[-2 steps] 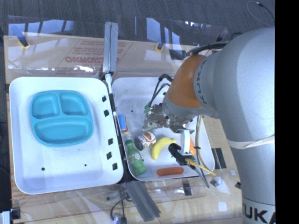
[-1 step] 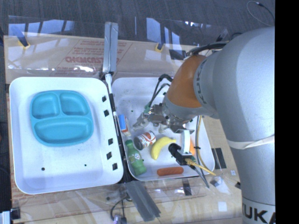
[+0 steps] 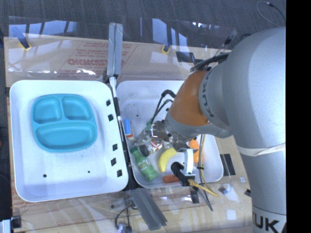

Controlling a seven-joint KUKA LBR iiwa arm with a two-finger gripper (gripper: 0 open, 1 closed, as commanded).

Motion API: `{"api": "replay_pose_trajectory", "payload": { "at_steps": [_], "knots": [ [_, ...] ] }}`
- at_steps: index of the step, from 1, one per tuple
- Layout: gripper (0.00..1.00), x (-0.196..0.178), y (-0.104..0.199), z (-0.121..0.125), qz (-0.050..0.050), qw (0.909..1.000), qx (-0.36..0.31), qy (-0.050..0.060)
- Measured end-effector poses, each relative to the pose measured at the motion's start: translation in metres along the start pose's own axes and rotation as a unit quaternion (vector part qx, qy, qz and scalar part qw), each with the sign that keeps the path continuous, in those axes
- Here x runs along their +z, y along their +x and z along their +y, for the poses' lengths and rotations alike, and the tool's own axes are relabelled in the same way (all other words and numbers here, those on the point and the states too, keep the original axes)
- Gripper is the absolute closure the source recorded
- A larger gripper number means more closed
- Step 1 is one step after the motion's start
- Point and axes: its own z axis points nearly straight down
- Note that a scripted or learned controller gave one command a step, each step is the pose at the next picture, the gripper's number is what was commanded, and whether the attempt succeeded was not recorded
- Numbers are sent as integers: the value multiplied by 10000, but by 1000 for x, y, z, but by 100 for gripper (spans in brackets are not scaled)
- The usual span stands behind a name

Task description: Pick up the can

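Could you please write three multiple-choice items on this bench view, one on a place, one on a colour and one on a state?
1. Where does the blue tray lie?
A. In the left bin
B. In the right bin
C. On the bench in front of the bins

2. What colour is the band above the arm's wrist?
A. Green
B. Orange
C. Purple

3. How does the green bottle rest in the right bin?
A. Standing upright
B. Hanging from the gripper
C. Lying on its side

Answers:
1. A, the tray rests on the floor of the left bin, alone there.
2. B, the band shows orange against the grey arm.
3. C, its length runs along the bin floor, beside the banana.
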Motion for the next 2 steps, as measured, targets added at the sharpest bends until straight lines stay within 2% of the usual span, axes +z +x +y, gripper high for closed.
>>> {"api": "replay_pose_trajectory", "payload": {
  "at_steps": [1, 2],
  "knots": [
    [100, -10, 0, 0, -5, 10000, -24, 3],
    [100, -101, 72, 34, 5, 9999, 111, -6]
  ]
}}
